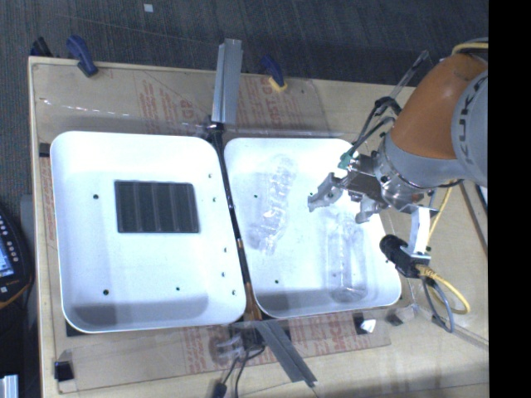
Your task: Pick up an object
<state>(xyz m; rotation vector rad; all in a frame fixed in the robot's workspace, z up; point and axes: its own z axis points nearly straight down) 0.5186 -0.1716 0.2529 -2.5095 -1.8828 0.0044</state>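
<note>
My fingers (342,199) hang spread, grasping nothing, above the right bin (249,222), between two clear bottles (272,201) (344,259) lying flat, so either suits a grab.

The right bin (303,293) lies under the pincer (340,204). The left bin (83,247) sits well beyond it toward the view's left, with a dark ribbed panel (156,206) set in its floor. A grey metal bar (226,81) stands up-left of the pincer, at the bins' shared far corner. Two blue clamps (83,56) (272,70) grip the bench (124,94) edge farther off, and dark carpet (249,7) lies past them.
</note>
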